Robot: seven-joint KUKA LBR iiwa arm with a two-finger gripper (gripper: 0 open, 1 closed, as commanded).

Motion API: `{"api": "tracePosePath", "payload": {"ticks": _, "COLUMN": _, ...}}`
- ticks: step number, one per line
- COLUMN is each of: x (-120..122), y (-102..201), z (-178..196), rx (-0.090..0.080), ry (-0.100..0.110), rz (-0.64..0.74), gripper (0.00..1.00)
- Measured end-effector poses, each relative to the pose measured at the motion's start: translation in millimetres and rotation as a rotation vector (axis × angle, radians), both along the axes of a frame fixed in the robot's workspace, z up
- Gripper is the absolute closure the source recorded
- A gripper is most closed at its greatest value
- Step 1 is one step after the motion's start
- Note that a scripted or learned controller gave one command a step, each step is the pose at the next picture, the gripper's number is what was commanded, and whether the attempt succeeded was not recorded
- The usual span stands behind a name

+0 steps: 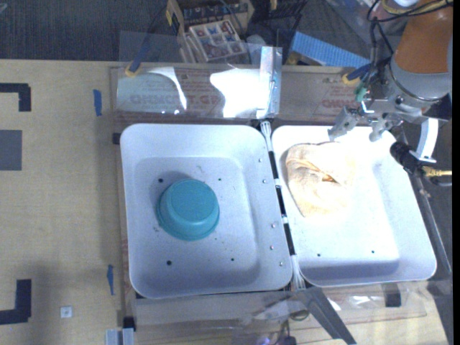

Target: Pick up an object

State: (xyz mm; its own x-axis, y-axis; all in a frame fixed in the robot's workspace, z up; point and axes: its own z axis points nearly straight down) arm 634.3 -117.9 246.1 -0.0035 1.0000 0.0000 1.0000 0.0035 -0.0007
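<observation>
A teal upturned bowl [188,208] sits in the middle of the left bin [144,149]. A crumpled tan cloth [320,178] lies in the upper left part of the right bin [410,250]. My gripper [359,126] hangs above the far edge of the right bin, a little up and to the right of the cloth. Its two fingers stand spread apart and open, with nothing between them.
A clear panel and cardboard wall [215,92] run behind both bins. Boxes and clutter [215,27] lie beyond it. The divider [277,192] between the bins has a row of small bolts. Tan bench surface [50,228] stretches to the left.
</observation>
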Motion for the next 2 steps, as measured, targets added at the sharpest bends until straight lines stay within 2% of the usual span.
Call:
{"api": "tracePosePath", "payload": {"ticks": 1, "x": 10, "y": 6, "z": 11, "rx": -0.003, "ry": -0.006, "rz": 0.269, "gripper": 0.0}}
{"api": "tracePosePath", "payload": {"ticks": 2, "x": 3, "y": 3, "z": -90, "rx": -0.001, "ry": -0.003, "rz": 0.27, "gripper": 0.0}}
